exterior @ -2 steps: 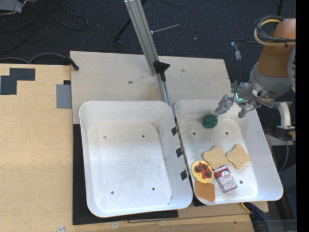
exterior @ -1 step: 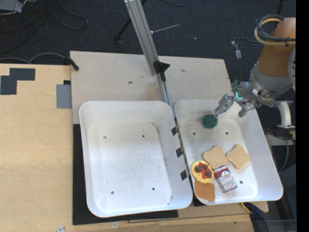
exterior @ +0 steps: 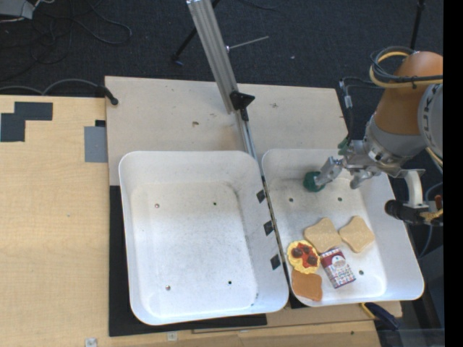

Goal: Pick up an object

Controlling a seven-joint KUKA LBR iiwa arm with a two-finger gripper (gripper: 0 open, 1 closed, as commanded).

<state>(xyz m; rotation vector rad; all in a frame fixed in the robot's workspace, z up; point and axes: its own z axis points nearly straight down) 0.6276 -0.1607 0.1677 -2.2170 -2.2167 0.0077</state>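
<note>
Over in the right bin, the gripper hangs with fingers spread, holding nothing, just beside a green object, well apart from two bread slices.

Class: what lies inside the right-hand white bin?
Inside the right bin: a green object beside the gripper, two toast slices, a small pizza, a red carton, an orange piece. Anything beneath these is covered.

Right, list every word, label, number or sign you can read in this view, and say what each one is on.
No text here can be read.
Small red and white carton in the right bin: printing on its face, too small and blurred to read.
Nothing legible on the toast slices, the green object by the tool, the left bin or the bench.
</note>
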